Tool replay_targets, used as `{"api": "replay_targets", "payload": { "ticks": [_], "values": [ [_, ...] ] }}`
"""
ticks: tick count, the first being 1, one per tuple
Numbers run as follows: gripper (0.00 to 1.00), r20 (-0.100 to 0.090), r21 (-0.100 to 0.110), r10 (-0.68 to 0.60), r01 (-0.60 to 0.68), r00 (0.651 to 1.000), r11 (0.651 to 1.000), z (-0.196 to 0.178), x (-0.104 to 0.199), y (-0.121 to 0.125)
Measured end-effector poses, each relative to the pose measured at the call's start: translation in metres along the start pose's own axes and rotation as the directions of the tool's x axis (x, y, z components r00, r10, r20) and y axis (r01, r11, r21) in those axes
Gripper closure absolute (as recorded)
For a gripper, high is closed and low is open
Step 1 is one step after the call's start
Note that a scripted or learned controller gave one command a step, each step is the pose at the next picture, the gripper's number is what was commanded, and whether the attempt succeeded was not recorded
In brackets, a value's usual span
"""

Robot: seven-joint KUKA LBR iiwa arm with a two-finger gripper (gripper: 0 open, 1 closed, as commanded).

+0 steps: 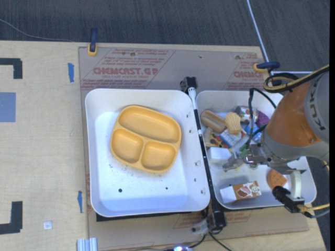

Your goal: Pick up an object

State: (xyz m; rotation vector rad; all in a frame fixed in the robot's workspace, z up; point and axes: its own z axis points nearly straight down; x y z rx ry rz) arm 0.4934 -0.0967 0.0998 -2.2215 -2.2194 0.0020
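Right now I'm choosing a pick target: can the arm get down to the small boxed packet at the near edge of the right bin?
Probably yes: the small boxed packet lies apart from the pile, nothing on it, beside the hand.

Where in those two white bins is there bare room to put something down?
In the left bin, a bare strip runs around the yellow tray, widest along the near edge. The right bin is crowded at its far end; a small bare patch borders the small box.

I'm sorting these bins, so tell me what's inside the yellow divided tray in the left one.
The yellow tray shows three bare compartments, one long and two smaller. It lies flat in the left bin, so whatever is beneath it is covered.
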Motion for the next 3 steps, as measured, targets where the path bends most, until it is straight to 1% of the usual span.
{"api": "replay_targets", "payload": {
  "ticks": [1,2,3],
  "values": [
    [1.00,0.001,-0.002,0.000,0.000,1.000,1.000,-0.010,0.000,0.001],
    [1.00,-0.001,-0.004,-0.003,0.003,1.000,1.000,-0.085,0.067,-0.001],
    [0.00,0.000,-0.003,-0.002,0.002,1.000,1.000,-0.085,0.066,-0.001]
  ]
}}
